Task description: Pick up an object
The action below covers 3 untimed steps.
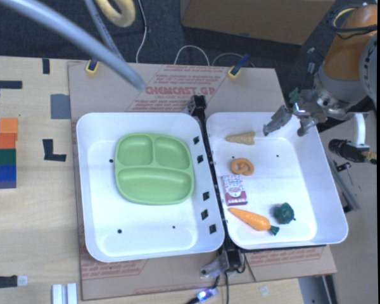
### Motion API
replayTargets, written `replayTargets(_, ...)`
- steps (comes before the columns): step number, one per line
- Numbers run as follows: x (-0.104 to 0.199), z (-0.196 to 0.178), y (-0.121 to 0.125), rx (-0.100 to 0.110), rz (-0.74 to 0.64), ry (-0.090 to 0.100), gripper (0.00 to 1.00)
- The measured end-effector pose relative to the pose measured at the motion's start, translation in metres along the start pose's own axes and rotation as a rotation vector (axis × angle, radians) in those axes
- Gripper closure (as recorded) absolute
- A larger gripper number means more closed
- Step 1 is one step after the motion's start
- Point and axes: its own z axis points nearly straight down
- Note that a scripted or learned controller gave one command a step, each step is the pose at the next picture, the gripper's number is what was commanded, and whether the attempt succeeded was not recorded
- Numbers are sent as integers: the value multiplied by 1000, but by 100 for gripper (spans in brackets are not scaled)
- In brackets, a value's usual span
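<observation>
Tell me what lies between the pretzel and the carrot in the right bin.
In the camera view, a small pink-and-white packet lies between the pretzel above it and the carrot below it, on the floor of the right bin.

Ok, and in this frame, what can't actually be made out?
- Small pink packet in the right bin: its print is too small to read in the camera view.
- Arm: its upper part is cut off by the right edge.
- Carrot: whether it touches the dark green toy is unclear; its leafy end lies close beside it.
</observation>
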Motion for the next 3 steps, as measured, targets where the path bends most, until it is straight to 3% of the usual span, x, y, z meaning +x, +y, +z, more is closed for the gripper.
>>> replayTargets(2, -1, 126, -3, -4, 0, -1, 0)
replayTargets(3, 0, 116, -3, -2, -2, 0, 100)
